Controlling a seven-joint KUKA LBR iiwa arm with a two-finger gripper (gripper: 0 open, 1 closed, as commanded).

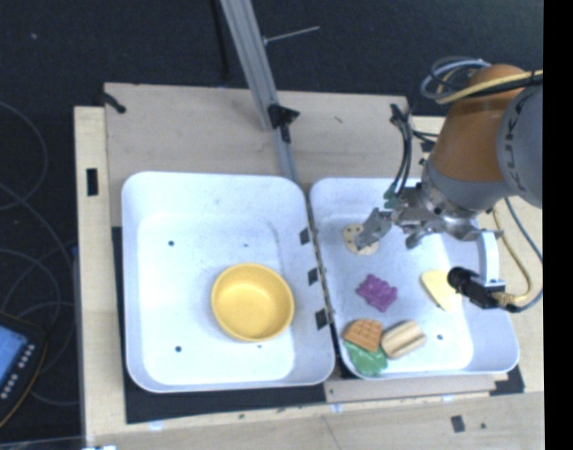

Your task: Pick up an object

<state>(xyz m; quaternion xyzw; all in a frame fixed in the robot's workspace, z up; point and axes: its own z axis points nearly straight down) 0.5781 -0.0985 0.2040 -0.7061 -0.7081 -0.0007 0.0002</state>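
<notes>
Overhead slanted view of a bench bearing two shallow white bins, read from the near edge to the far. Nearest, in the front corner of the right bin (483, 359), three small items lie bunched and touching: a green piece (366, 361) partly under a waffle-patterned brown piece (363, 333), with a tan bread roll (403, 337) just beside it, probably gathered there because the bin floor lets loose objects settle toward the wall. A little farther in, a yellow bowl (252, 300) sits upright and alone in the left bin (164, 214), well apart from everything else. Level with it in the right bin, a purple block (376, 292) lies by itself near the middle, and a pale yellow piece (439, 290) lies toward the right wall, partly behind a black fitting on the arm's cabling. Farther still, the gripper (391, 225) hangs over the far part of the right bin, its fingers spread apart and nothing between them; a small round tan object (361, 237) lies just beside the left fingertip, so this appears to be the item approached, not yet grasped. Behind, the grey and orange arm (478, 148) reaches in from the right, and a metal pole (253, 54) slants toward the bins' shared edge.
</notes>
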